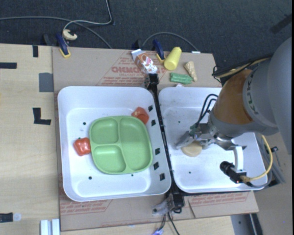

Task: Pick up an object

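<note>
From above, a cardboard-covered bench (24, 146) carries two white bins before dark carpet (196, 13). The gripper (188, 140) hangs low in the right bin (206, 180), touching a tan object (191, 151); whether it grips cannot be told. The left bin (73, 180) holds a green divided plate (121, 144).

Two bins are set side by side on the desk (19, 146) at frame centre. In the left bin (68, 102), a divided plate (121, 144) is placed centrally; one small item (82, 146) is found at its left edge, another (141, 114) at its upper right. In the right bin (206, 182), a rounded piece (191, 150) is located left of centre, with the hand (188, 138) just above it. Behind the bins, at upper centre, a packet (145, 62), a bottle-shaped item (172, 58), a flat piece (180, 78) and a small stick-like piece (190, 70) are grouped.
</note>
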Available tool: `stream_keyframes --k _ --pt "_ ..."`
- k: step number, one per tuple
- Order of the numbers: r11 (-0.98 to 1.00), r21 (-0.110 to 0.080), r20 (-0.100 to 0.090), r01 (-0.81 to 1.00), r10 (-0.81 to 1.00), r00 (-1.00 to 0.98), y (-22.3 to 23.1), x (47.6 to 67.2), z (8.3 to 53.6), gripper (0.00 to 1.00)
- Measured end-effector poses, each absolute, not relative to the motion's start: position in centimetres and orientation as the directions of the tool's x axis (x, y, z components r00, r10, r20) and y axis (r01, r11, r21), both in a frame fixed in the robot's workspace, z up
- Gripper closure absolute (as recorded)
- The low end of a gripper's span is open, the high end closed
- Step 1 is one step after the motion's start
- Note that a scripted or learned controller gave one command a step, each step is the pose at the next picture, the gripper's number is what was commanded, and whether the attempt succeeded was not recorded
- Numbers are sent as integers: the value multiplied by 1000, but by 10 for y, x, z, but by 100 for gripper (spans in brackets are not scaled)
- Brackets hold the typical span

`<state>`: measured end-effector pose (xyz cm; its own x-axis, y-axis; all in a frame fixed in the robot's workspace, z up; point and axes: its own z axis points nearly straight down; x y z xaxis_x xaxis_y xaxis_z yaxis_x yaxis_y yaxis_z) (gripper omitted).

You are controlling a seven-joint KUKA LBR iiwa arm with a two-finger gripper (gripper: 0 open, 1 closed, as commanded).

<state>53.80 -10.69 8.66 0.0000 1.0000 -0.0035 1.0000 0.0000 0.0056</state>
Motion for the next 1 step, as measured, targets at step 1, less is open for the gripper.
stream_keyframes --k 1 --pt "0 5 -3 1000 1000 0 -107 538 96 100"
